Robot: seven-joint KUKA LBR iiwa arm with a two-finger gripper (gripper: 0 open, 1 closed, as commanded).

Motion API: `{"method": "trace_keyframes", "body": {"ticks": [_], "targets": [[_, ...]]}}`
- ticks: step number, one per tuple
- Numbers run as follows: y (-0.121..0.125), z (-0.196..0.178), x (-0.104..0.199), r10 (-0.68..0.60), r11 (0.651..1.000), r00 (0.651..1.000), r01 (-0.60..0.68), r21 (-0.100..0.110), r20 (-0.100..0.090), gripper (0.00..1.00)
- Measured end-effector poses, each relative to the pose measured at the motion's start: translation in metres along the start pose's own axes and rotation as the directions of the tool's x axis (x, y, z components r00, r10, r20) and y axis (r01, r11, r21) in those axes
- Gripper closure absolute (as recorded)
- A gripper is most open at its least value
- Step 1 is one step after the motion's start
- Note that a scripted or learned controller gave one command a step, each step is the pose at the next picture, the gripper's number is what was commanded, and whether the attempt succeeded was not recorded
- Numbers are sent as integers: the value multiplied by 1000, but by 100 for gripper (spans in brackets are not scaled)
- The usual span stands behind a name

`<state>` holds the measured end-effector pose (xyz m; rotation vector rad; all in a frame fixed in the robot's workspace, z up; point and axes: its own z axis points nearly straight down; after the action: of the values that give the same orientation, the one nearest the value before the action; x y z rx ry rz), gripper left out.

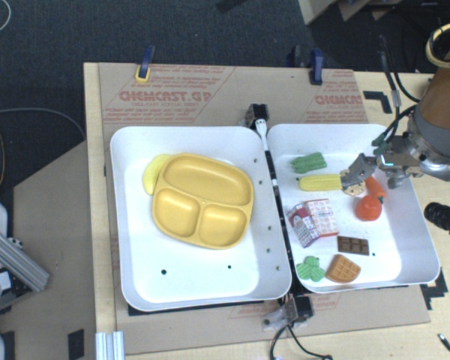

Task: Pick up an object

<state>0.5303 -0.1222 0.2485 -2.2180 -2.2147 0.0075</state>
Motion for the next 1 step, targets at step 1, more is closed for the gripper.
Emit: {"method": "trace_keyframes", "body": {"ticks": [1], "targets": [[2, -4, 0, -2, 1000, 1000, 2, -8, 1, 0]]}}
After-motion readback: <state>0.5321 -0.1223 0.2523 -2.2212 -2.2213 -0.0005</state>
